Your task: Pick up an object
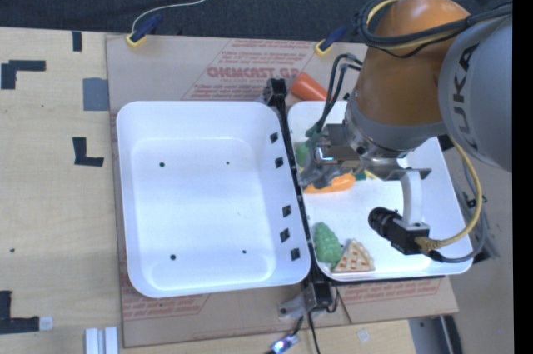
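Several small objects lie in the right white bin (454,202): an orange carrot-shaped piece (333,185) near the bin's left wall, just beneath the gripper (321,165); a green knobbly lump (326,242) and a tan waffle-patterned triangle (354,258), touching, at the near edge. Whether the jaws are spread or closed cannot be told. Another orange object (308,85) sits at the far rim. The left white bin (200,194) adjoins, on a cardboard sheet (233,69).

The arm (408,77) reaches over the right bin (445,261), its gripper (321,169) low beside an orange carrot-like piece (333,185). Nearer the front edge lie a green object (326,242) and a waffle-patterned wedge (353,258) — touching. The left bin (200,194) sits alongside.
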Robot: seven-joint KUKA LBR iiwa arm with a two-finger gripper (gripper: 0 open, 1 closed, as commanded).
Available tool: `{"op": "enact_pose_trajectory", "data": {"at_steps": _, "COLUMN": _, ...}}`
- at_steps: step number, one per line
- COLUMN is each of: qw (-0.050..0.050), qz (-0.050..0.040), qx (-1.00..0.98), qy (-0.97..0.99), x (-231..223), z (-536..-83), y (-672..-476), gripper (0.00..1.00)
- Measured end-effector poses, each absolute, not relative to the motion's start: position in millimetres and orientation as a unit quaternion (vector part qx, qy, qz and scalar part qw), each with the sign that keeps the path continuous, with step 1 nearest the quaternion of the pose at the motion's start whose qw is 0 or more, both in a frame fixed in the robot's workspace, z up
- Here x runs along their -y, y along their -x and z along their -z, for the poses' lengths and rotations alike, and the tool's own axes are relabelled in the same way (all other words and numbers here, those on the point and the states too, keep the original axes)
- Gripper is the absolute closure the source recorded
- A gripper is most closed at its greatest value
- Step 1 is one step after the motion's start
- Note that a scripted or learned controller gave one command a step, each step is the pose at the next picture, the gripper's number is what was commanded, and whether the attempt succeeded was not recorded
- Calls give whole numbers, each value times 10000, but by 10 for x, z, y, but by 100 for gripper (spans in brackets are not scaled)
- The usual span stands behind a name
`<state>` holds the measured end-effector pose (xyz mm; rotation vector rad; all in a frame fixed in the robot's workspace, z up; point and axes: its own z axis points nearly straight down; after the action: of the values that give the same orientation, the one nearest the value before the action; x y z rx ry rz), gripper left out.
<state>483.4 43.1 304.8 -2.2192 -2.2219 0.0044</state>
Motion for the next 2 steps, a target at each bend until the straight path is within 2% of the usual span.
{"op": "enact_pose_trajectory", "data": {"at_steps": 1, "qw": -2, "qz": -12, "qx": 7081, "qy": 7061, "x": -568, "z": -2693, "y": -5456, "gripper": 100}}
{"op": "enact_pose_trajectory", "data": {"at_steps": 2, "qw": -12, "qz": 2, "qx": 7082, "qy": 7060, "x": -774, "z": -2588, "y": -6006, "gripper": 100}}
